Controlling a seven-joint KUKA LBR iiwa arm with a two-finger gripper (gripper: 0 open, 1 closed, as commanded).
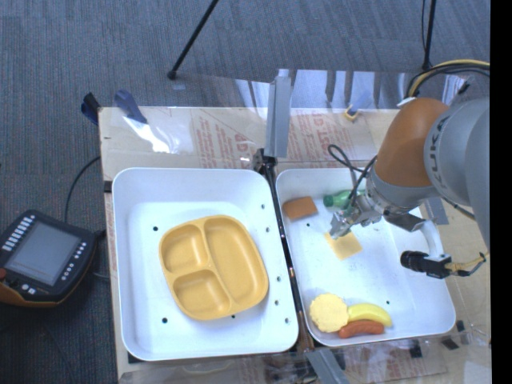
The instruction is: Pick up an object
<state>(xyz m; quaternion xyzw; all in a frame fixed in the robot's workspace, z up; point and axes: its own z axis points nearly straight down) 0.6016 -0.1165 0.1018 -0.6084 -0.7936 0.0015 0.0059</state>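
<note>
On the bench [200, 138], two white bins [136, 214], grey carpet [80, 38] around.

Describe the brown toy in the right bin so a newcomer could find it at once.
Start at the right-hand white bin. In its far left corner, next to the divider, lies a flat brown toast-like piece. It is darker than the pale yellow square nearby.

Left bin [128, 214]: divided plate [214, 266] is held. Right bin [416, 294]: several food pieces, one possibly cheese [347, 246], are held.
</note>
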